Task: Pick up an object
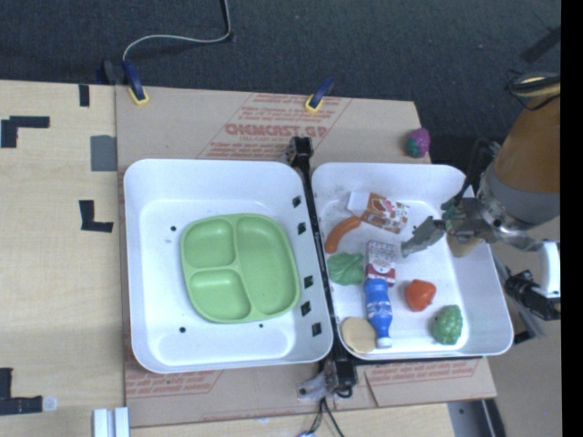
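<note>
- The grey two-finger gripper (421, 238) hangs over the right shallow white plastic bin (483, 271), toward its 3 o'clock side; how its grasp stands cannot be told, and nothing shows as held.
- Nearest candidate: the small red-and-white carton (382, 260), just beside the gripper at about 8 o'clock from it.
- The blue plastic bottle with a white cap (378, 310) lies past the carton toward 7 o'clock, its long axis running roughly 12 to 6.
- The round red plastic tomato (419, 295) sits near, at 6 o'clock; the orange-printed snack packet (385, 213) near, at 10 o'clock.
- The green divided plastic tray (240, 267) rests in the left white bin (150, 244), well apart at 9 o'clock.
- Judged, a short drop toward 8 o'clock favours the carton.
</note>
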Controlling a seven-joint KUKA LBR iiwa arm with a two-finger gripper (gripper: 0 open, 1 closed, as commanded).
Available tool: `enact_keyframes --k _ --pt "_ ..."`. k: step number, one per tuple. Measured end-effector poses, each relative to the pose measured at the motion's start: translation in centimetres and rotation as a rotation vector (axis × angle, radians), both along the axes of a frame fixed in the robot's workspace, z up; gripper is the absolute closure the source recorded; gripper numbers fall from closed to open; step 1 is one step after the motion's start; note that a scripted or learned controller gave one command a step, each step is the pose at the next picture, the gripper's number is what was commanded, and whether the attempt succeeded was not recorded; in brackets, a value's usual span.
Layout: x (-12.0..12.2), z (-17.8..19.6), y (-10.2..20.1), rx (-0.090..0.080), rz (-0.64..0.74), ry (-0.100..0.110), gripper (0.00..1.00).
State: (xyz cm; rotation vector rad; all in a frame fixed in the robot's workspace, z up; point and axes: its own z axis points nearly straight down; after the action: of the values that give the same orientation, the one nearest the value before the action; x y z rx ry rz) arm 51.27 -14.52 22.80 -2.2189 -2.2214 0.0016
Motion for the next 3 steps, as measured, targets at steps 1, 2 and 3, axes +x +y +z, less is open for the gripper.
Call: enact_keyframes --k 1,2,3 --pt "1.2 -14.1 4.4 0.0 0.0 -0.006 0.0" --pt "-1.3 -14.2 4.4 -0.002 0.0 -0.008 0.0" --pt "-2.7 -14.2 4.9 -0.003 -0.001 -0.009 0.0"
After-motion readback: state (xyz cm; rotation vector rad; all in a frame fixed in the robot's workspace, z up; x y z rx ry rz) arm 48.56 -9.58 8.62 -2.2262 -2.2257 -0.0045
